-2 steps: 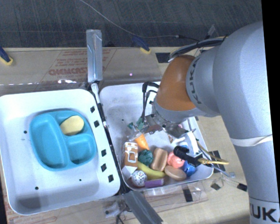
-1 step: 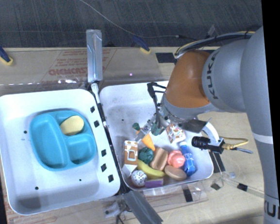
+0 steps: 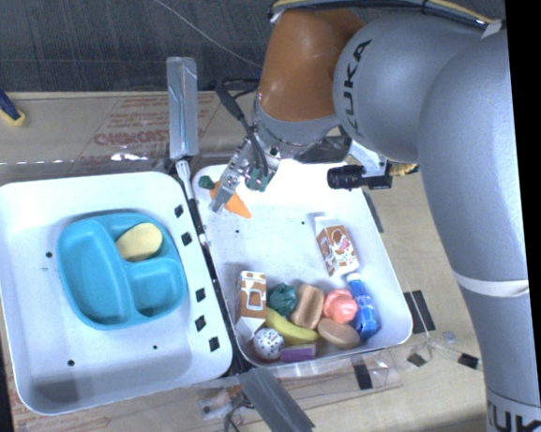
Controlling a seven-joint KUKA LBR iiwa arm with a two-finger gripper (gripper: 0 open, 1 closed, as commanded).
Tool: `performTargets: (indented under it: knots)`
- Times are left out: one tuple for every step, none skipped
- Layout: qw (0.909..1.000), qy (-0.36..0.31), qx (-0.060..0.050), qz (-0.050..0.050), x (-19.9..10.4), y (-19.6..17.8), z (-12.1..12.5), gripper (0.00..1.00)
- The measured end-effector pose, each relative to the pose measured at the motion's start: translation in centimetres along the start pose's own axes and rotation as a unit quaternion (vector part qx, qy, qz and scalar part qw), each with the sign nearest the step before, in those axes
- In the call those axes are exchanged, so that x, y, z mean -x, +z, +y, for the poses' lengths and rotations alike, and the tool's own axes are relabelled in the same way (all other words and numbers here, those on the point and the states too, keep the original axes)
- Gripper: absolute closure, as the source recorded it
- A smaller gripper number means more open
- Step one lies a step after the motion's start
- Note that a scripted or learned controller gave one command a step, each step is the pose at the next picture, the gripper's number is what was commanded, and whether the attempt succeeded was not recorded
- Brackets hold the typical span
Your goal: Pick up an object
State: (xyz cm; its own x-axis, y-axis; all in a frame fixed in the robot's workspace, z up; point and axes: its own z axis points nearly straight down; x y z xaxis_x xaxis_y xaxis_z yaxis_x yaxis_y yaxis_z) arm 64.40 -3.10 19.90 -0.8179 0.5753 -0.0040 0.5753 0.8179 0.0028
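My gripper (image 3: 230,187) hangs over the back left corner of the right bin (image 3: 390,289). An orange carrot-shaped toy (image 3: 238,205) lies right at its tip, touching or nearly touching it; the view does not show whether it is gripped. The grey arm with its orange band (image 3: 308,56) reaches in from the upper right and hides the bin's back right corner.
Along the right bin's front edge lie several toys: a small box (image 3: 252,294), a banana (image 3: 294,329), a pink ball (image 3: 339,305) and a blue bottle (image 3: 363,308). A snack carton (image 3: 337,249) lies mid-right. The left bin (image 3: 22,279) holds a blue divided tray (image 3: 97,273) with a yellow item (image 3: 139,241).
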Motion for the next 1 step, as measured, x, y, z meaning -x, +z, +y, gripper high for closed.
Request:
performTargets:
  knots:
    - [0.9959,0.090,-0.003,0.003,-4.71,0.76,0.79,1.00]
